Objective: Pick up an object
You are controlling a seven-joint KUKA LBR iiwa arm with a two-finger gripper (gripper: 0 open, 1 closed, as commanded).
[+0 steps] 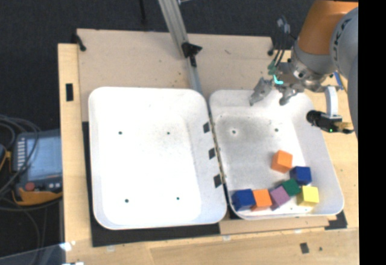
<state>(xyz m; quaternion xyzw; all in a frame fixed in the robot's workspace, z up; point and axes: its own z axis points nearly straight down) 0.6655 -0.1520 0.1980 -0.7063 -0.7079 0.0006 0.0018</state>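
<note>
Looking down on the bench, I see two shallow white bins side by side. The left bin shows me just its white floor with a few small dark dots. The right bin holds all the blocks, and they are gathered in its near right corner.

I count seven blocks. Two are orange: the upper orange block lies a little apart from the others, toward the middle of the bin, and the lower orange block sits in the row along the near wall. Two are blue: the blue block at the right is just beside the upper orange one, and the blue block at the left is the end of the row, touching the lower orange block. Then there is one purple block, one green block and one yellow block, which is nearest to the right wall. The purple, the green and the yellow look to be touching each other in a chain.

The arm comes in from the right, with its orange band above the wrist. The gripper hangs over the far edge of the right bin, well apart from the blocks. Its two fingers are spread apart and nothing is between them.

Outside the bins, a metal pole stands at a slant behind them, and a handheld control panel lies left of the bench.
</note>
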